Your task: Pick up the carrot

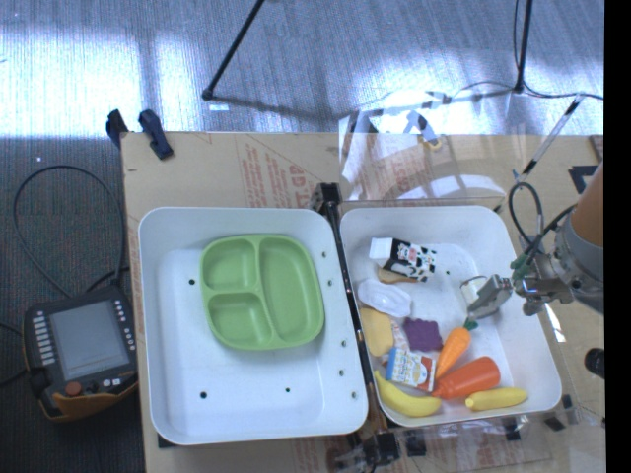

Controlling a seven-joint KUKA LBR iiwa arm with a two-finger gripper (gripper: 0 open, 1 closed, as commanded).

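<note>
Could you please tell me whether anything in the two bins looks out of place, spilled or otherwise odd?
Nothing looks spilled or damaged. The green three-compartment plate lies flat in the left white bin. The toy food is crowded into the right white bin: the small orange carrot leans against the larger orange-red bottle-shaped toy, with the gripper just above them.

Grey ribbed floor [296, 57] spreads toward twelve o'clock, washed by bright patches of light. Black tripod legs [242, 42] stand on it. A cardboard-topped table [237, 170] fills the middle. At eight o'clock a control pendant [84, 348] lies on dark carpet, its cable [59, 180] looping upward.
</note>
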